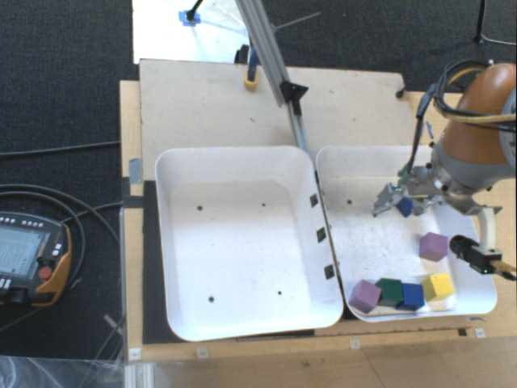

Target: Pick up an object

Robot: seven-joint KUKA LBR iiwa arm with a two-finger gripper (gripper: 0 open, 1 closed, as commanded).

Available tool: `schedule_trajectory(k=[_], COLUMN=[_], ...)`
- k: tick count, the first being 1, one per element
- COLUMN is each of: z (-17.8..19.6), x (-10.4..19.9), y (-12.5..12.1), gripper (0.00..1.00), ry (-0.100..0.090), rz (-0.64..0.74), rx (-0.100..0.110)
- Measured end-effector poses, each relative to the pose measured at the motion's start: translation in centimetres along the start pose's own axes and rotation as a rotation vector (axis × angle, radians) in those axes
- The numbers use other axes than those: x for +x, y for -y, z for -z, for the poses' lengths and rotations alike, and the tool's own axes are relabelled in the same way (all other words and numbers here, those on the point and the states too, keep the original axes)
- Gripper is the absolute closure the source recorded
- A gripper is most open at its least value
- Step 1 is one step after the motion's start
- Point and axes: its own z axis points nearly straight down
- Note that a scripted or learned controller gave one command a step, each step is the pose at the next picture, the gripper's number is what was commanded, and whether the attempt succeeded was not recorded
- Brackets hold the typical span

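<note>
Camera view from above: bench [202, 103] carries two white bins side by side. Landmark = right bin [355, 184]. Left bin [242, 241] touches it along its left wall, black clips on the shared edge. Arm [477, 128], grey with orange band, comes over the right bin's far right corner. Metal pole [266, 47] slants down from the top to the gap between the bins, just left of the right bin's back rim. Teach pendant [28, 257] lies on the floor, well left of everything. Claw [393, 200] hangs low over the right bin's middle, fingers spread, with a small blue block [405, 207] seen between them; grip itself not clear. Purple block [434, 246] sits alone near the right bin's right wall. Along its front wall, a row touching: purple block [364, 295], green block [390, 290], blue block [411, 296], yellow block [439, 286].
</note>
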Motion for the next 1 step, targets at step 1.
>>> schedule_trajectory(k=[1], z=[-2.97], x=[-6.23], y=[0.61], gripper=[0.00], ry=[0.003], rz=[-0.007], rx=[0.003])
